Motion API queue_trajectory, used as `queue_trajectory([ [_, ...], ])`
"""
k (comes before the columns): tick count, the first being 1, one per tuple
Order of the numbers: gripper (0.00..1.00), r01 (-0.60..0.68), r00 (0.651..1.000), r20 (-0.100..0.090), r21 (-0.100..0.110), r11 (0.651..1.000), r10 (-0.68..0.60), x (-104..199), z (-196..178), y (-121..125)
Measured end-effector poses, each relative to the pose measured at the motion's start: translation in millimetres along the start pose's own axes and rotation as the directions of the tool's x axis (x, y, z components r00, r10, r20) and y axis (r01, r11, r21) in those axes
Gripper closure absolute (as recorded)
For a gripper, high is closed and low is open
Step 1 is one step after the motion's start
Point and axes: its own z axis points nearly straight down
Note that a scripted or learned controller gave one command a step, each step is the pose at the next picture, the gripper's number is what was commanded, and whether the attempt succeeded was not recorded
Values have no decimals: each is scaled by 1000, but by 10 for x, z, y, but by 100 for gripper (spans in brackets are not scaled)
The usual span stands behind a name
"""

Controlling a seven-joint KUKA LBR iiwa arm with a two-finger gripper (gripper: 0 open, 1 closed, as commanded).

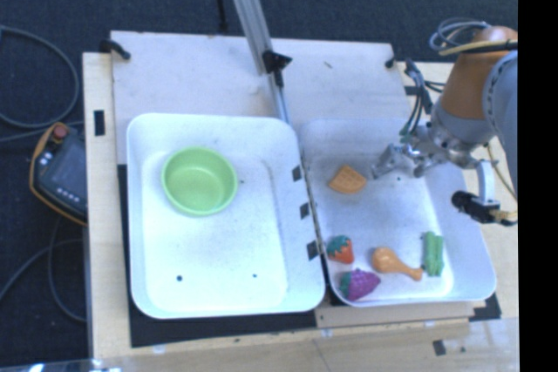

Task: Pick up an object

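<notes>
We saw a lime-green bowl [200, 179] in the white left bin [218, 274], and in the white right bin [462, 279] an orange wedge [348, 180], a red strawberry [340, 249], purple grapes [358, 282] and a green stick [432, 253].

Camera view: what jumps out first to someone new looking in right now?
The bright green bowl sits alone in the left bin. The right bin holds small toy foods: an orange wedge near the top, with a strawberry, purple grapes, a drumstick and a green piece along the near edge. The hand hovers beside the wedge.
</notes>
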Motion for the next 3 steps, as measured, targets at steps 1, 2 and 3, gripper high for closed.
queue_trajectory([
  [1,100,1,1000,2,-7,1000,-1,-11,-152,17],
  [2,100,3,1000,-1,-10,1000,-3,75,-683,4],
  [3,100,4,1000,0,-13,1000,-4,118,-1323,0],
])
